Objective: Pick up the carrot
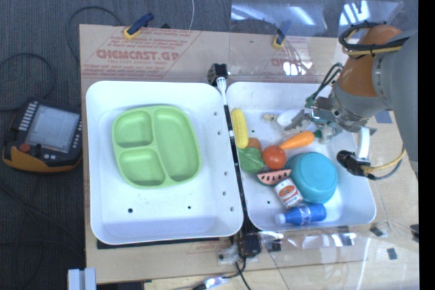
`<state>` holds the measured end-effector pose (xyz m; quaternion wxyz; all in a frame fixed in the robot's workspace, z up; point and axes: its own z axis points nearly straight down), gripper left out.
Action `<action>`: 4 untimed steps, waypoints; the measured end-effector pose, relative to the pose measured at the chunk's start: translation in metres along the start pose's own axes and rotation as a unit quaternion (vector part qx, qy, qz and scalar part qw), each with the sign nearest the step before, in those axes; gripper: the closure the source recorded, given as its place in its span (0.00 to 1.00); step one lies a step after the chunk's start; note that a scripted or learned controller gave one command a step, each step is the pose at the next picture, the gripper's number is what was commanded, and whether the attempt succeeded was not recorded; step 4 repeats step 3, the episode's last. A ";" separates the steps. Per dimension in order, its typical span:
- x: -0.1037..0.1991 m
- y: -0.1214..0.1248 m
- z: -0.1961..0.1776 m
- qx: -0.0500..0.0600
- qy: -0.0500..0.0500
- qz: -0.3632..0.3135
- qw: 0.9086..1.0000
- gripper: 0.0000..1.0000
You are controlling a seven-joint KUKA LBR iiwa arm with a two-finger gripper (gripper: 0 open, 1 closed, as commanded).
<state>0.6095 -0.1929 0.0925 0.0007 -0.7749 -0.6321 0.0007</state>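
The orange carrot [297, 141] lies in the right bin [360, 204], tilted, with its thick end up and to the right, between a red tomato [274, 157] and the arm's wrist. My gripper [312, 124] hovers just above the carrot's right end, open, with nothing between its fingers. One grey finger [295, 122] points left over the bin floor just behind the carrot.
Around the carrot lie a yellow corn cob [238, 128], a green vegetable [250, 158], a watermelon slice [274, 177], a blue bowl [316, 176], a small can [289, 194] and a blue bottle [302, 215]. The left bin [102, 214] holds a green divided plate [155, 145].
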 end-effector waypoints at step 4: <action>0.077 0.032 -0.101 -0.002 -0.001 0.225 0.974 1.00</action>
